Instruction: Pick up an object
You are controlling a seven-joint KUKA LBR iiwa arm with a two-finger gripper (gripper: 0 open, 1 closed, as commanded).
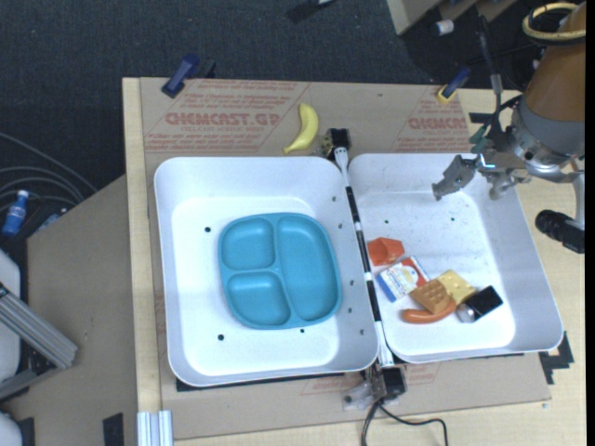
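Note:
The right bin [521, 249] holds a cluster of small items near its front: an orange-red piece [385, 249], a white and blue packet [400, 279], a brown waffle-like piece [432, 295], a yellow wedge [456, 283], a black block [482, 302] and an orange sausage shape [426, 317]. My gripper [476, 182] hangs over the far side of the right bin, well behind the cluster and apart from it. Its fingers [452, 178] are spread open with nothing between them.
A blue divided plate [277, 269] lies in the left bin [177, 249]. A yellow banana [303, 128] rests on the board behind the left bin. Blue clamps [180, 74] sit at the board's back corners. Cables run along the left.

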